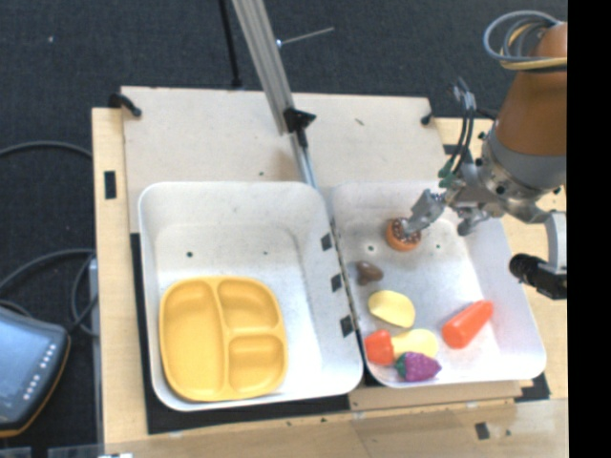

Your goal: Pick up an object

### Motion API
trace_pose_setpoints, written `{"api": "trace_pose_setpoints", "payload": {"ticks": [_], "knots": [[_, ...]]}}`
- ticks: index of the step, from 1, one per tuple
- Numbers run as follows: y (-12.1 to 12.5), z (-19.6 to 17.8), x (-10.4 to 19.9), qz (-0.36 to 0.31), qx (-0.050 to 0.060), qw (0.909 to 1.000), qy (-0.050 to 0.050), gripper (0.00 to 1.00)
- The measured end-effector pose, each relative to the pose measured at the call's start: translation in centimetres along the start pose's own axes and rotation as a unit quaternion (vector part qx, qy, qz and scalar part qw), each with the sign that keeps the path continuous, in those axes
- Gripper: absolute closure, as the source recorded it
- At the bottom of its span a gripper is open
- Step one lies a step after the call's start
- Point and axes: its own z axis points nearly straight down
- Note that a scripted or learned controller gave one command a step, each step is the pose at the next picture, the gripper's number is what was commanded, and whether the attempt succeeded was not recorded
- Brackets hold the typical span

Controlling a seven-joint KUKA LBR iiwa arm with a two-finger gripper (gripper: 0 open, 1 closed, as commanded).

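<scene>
Two shallow white bins sit side by side on a pale wooden counter, with the arm's gripper low over the right one.

The left white bin holds a yellow plastic divided tray in its near left part. In the right white bin, a small dark brown lump lies near the left wall; nearer the front are a pale yellow rounded piece, a red-orange toy piece, a purple toy grape bunch and an orange toy carrot. Farther back stands a small round orange-brown object, and the grey two-finger gripper sits right on top of it; whether its fingers are apart or closed cannot be told.
</scene>
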Motion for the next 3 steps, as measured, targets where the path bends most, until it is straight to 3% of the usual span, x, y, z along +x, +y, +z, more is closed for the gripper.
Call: {"api": "trace_pose_setpoints", "payload": {"ticks": [1, 2, 3], "knots": [[9.3, -2.8, 1.3, -0.004, -0.002, 1.0000, 0.000, 0.00], [13.2, -3.1, 0.1, -0.003, 0.000, 1.0000, -0.002, 0.00], [10.6, 3.7, 0.5, -0.001, 0.005, 1.0000, -0.001, 0.00]]}}
